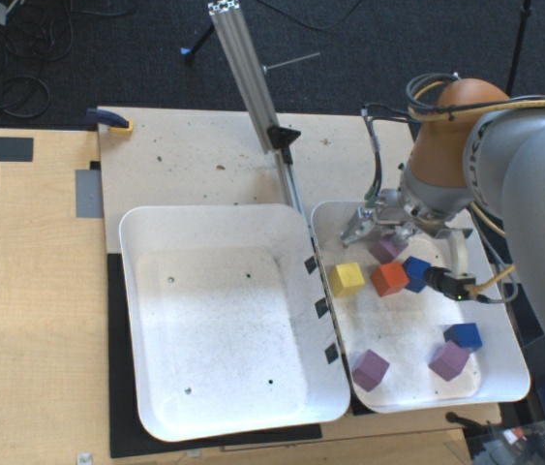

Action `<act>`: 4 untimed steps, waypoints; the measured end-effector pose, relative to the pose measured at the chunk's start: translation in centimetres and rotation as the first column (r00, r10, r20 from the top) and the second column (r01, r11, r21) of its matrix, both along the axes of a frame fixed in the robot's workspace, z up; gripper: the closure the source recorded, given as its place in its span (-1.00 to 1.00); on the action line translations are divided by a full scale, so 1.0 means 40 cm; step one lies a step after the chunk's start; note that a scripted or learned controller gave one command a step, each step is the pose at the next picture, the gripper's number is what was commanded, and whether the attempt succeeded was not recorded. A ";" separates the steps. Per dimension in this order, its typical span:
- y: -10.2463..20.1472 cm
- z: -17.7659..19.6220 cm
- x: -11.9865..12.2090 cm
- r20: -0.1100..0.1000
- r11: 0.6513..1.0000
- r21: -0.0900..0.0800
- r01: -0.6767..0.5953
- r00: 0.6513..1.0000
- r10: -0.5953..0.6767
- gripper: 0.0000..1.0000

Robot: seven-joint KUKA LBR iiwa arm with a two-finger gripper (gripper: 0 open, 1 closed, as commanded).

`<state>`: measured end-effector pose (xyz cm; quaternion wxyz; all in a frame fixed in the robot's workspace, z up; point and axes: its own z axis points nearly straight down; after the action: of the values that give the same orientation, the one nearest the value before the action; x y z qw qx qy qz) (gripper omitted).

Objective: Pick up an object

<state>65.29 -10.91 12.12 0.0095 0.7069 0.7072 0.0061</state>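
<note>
The hand (pixel 377 223) sits low over the far part of the right bin (pixel 504 376), its metal fingers pointing toward the bin's left side; whether they are spread or closed cannot be told from this angle, and nothing is seen between them. Behind it the grey arm (pixel 514 163) with its orange band (pixel 451 134) reaches in from the right, with cables looping around the wrist.

Just beside the hand, partly under it, lies a purple block (pixel 386 250). Next to that an orange cube (pixel 389 278) touches a blue block (pixel 416 270), and a yellow cube (pixel 348 278) lies a little to their left, near the bin's left wall. Toward the near edge of the same bin are three more pieces, well apart from the hand: a purple cube (pixel 370 369) at the left, another purple cube (pixel 449 360) to the right, and a small blue cube (pixel 464 336) just beside that one.

The left bin (pixel 156 260) lies alongside, its floor speckled with dark dots. Both bins rest on the pale surface (pixel 185 158). A slanted aluminium rail (pixel 245 66) rises from between the bins toward the far side.
</note>
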 end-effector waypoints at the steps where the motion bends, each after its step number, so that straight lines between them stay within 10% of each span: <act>1: -0.004 0.025 0.003 0.004 1.000 -0.002 0.002 1.000 -0.002 1.00; 3: -0.016 0.221 0.003 -0.022 1.000 0.005 0.000 1.000 0.000 1.00; 4: 0.122 0.250 -0.046 -0.025 1.000 0.008 -0.004 1.000 0.004 1.00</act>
<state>63.44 -6.03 22.12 -0.0022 0.7055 0.7087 -0.0001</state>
